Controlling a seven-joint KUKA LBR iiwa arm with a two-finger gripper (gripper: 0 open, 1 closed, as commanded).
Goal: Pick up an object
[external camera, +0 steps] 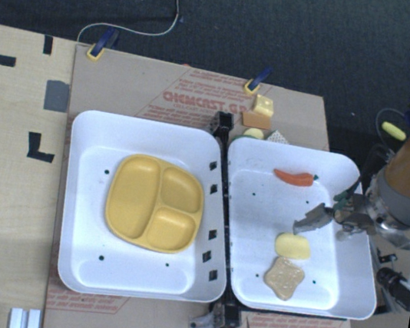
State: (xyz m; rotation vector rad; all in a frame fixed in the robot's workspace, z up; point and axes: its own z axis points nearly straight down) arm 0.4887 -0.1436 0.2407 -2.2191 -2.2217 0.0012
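The right bin point(344, 169) holds three things: a red chili pepper point(294, 177) near its far edge, a yellow lemon-like piece point(293, 246) in the middle, and a tan bread slice point(284, 278) near the front edge. My gripper point(329, 221) hangs over the right side of this bin, just up and right of the yellow piece. Its fingers point(309, 219) are spread open with nothing between them. The arm comes in from the right edge.
A yellow compartment plate point(155, 203) lies in the left bin point(86, 178). Behind the bins, on the cardboard, sit an orange-yellow block point(259, 112) and a small pale green item point(253, 134). A black divider strip point(218, 200) runs between the bins.
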